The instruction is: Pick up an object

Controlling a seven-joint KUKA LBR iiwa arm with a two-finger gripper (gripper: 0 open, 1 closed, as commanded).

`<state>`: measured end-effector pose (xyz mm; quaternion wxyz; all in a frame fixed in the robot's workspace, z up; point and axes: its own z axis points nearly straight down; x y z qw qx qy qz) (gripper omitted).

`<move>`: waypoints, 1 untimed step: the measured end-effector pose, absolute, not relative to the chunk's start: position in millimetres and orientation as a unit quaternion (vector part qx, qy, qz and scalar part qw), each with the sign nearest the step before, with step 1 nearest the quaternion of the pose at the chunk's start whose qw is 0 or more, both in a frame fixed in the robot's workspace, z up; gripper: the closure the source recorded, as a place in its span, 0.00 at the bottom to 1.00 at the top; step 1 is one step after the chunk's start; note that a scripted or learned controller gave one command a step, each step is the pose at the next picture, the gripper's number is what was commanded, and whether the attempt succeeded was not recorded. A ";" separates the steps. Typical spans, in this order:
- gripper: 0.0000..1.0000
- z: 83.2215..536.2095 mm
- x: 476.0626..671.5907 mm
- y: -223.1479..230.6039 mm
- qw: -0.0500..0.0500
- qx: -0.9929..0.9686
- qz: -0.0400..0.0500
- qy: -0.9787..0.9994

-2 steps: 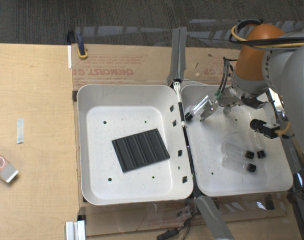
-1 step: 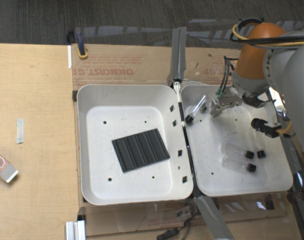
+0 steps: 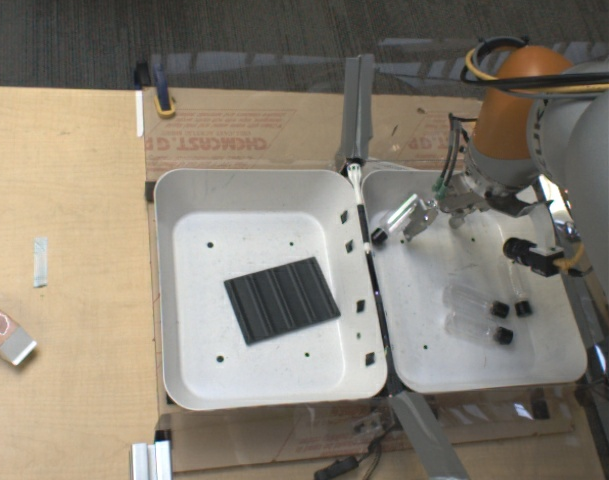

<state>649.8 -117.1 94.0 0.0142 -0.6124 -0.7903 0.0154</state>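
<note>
We view two shallow white plastic bins side by side on a bench. The left bin (image 3: 174,298) holds a dark grey ribbed rectangular mat (image 3: 282,300), lying flat and slightly turned, near the bin's middle. The right bin (image 3: 424,368) holds several small black blocks (image 3: 512,310) clustered towards its right side, with a faint clear plastic object (image 3: 469,313) just to their left, its outline hard to make out.

The grey arm with the orange band (image 3: 509,108) reaches in from the right, over the far part of the right bin. Its two-finger gripper (image 3: 396,223) points left towards the divider between the bins, near the far-left corner of the right bin. We cannot tell how far apart its tips stand, and we see nothing held between them.

On the tan board to the left of the bins lie a small pale grey strip (image 3: 40,263) and, nearer the left edge, a small pink-and-white packet (image 3: 6,334). A cardboard sheet with red lettering (image 3: 224,133) lies beyond the bins.
</note>
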 end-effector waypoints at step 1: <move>1.00 99.4 649.8 -117.6 0.015 -0.612 0.016 -0.791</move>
